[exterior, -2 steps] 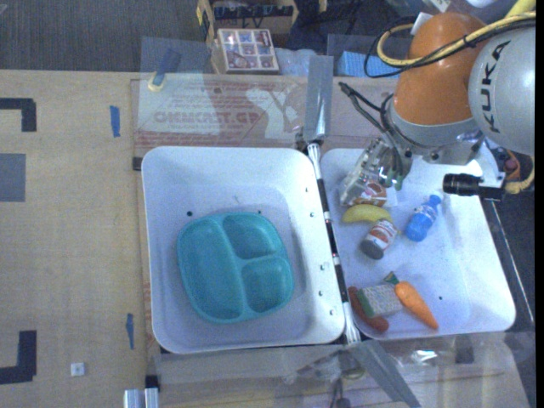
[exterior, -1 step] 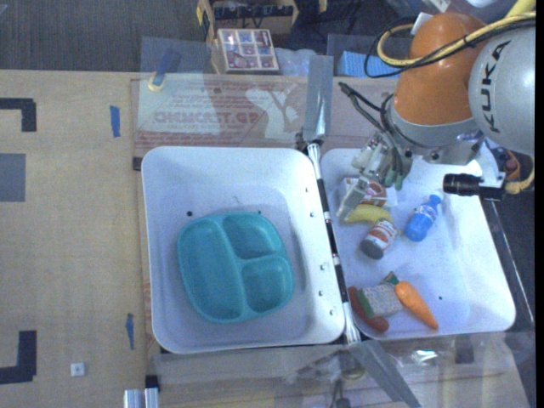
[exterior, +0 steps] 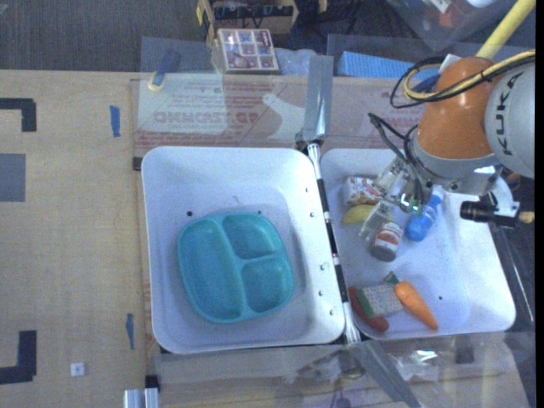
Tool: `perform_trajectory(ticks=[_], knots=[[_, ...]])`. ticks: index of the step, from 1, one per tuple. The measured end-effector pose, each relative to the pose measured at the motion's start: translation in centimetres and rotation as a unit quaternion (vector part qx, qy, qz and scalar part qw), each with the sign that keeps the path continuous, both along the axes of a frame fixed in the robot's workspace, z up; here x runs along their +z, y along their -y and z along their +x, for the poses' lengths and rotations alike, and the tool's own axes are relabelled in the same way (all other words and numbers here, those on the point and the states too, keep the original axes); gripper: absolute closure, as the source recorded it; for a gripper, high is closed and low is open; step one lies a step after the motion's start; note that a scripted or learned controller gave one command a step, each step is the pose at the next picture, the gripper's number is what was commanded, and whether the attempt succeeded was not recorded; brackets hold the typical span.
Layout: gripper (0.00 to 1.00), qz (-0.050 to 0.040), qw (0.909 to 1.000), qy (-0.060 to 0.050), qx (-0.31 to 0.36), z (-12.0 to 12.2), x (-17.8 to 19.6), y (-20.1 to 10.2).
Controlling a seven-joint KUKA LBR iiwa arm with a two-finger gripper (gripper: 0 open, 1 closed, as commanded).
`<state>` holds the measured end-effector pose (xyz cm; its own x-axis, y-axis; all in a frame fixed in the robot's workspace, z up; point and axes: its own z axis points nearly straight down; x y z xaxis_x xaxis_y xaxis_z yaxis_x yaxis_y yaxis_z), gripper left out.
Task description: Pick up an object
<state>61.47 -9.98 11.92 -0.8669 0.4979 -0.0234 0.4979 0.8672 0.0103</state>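
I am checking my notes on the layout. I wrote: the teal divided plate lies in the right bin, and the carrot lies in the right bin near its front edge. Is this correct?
One detail is wrong. The camera view shows the teal divided plate lying in the left bin, not the right one. The carrot does lie in the right bin near its front edge.

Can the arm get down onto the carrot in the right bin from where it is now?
Probably yes. The carrot lies in the open near the right bin's front, only a sponge-like block beside it. The gripper hangs further back, over the small can.
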Motion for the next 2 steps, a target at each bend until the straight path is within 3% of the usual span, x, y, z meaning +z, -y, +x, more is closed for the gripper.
perform_trajectory(ticks=[1,2], knots=[[0.00,0.0141,0.9196,0.011,-0.392,2.8,-1.2,0.4],[1.00,0.0128,0.9197,0.021,-0.392,3.3,0.5,0.8]])
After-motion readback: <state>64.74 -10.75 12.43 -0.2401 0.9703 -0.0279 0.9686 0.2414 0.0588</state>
